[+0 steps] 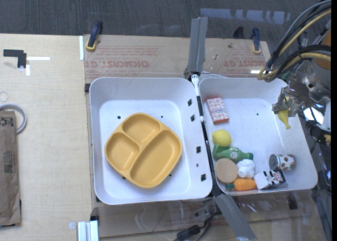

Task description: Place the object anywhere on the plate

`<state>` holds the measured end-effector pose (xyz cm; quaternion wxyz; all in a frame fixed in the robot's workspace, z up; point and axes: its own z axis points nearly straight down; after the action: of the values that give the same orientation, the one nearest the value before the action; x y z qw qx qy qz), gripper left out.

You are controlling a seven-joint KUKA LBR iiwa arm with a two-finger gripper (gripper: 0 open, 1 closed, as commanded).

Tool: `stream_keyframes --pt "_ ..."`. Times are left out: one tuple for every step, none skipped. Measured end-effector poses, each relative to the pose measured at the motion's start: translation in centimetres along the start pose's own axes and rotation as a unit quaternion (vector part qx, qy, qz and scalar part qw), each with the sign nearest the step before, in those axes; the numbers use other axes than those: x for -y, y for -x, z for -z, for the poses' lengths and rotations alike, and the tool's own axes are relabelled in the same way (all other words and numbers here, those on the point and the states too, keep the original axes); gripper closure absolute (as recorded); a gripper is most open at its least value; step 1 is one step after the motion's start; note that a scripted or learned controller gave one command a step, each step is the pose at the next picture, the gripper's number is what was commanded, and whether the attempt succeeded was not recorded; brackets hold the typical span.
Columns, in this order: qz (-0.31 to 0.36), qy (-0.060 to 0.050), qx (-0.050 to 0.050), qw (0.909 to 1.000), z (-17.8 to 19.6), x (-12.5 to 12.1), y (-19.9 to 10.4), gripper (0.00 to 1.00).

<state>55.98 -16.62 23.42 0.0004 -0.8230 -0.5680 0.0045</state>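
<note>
The yellow three-compartment plate (pixel 143 149) lies in the left bin (pixel 100 129) with nothing on it. My gripper (pixel 287 109) hangs over the right edge of the right bin (pixel 253 103), above its floor. It is shut on a small yellow banana (pixel 285 120), whose tip pokes down below the fingers. The gripper and banana are far to the right of the plate, across the divider between the bins.
In the right bin lie a red-and-white box (pixel 217 110), a lemon (pixel 221 138), a green toy (pixel 233 153), a tan disc (pixel 227 170), a carrot (pixel 244 184), a small can (pixel 281 162) and a carton (pixel 271 178). Cables (pixel 295 40) loop above the arm.
</note>
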Motion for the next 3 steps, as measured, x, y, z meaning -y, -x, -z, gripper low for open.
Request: stream_keyframes --pt "0.001 -0.001 0.001 1.0 0.8 0.0 0.0 1.0" --pt "-0.048 0.0 -0.002 0.9989 -7.5 5.1 -4.1 1.0" --pt "-0.057 0.001 -0.002 0.9984 -4.3 5.6 -11.2 1.0"
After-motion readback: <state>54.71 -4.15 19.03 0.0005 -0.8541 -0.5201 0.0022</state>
